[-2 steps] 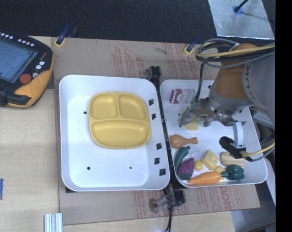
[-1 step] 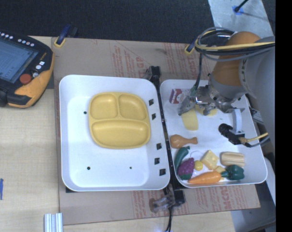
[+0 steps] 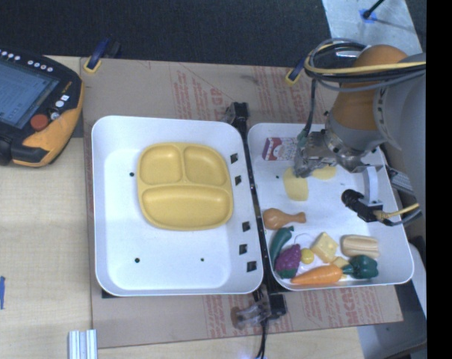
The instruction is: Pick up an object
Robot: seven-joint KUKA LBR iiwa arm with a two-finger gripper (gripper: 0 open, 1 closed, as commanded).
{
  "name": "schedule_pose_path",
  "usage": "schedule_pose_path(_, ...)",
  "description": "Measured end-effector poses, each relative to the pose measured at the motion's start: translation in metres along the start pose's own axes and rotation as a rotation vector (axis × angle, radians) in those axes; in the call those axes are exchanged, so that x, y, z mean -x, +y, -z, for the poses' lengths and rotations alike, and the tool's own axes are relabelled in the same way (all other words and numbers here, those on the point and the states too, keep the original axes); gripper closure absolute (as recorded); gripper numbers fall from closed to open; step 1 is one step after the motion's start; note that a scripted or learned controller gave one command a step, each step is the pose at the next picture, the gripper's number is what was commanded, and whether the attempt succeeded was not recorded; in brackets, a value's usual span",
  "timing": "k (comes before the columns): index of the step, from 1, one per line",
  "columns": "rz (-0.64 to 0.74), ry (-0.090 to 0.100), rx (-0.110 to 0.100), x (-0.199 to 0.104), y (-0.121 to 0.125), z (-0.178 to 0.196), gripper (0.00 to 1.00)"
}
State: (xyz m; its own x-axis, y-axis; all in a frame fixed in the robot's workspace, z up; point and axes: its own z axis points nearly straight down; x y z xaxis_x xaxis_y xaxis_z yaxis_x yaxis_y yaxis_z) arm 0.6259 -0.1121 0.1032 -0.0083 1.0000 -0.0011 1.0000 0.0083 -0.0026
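The gripper reaches down into the back half of the right bin, and whether it is spread or pressed together I cannot tell, since the dark wrist hardware hides it; a pale yellow piece lies just below it, touching or nearly so, and a second pale yellow piece peeks out at its right; a small red-and-white carton sits just to its left by the bin's back wall; nearer the front lie a toy drumstick, a green pepper, purple grapes, a wedge of cheese, a bread loaf, a carrot and a dark green vegetable, crowded together; the left bin holds a yellow divided plate; a teach pendant rests on the bench at far left.
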Motion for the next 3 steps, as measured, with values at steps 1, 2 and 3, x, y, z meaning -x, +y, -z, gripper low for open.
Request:
schedule_pose_path(1, 0.000, 0.000, -0.001, 0.000, 0.000, 0.000, 0.00)
schedule_pose_path(2, -0.002, 0.001, 0.003, -0.019, 0.032, -0.011, 0.00)
schedule_pose_path(3, -0.007, 0.001, -0.007, 0.001, -0.038, -0.012, 0.00)
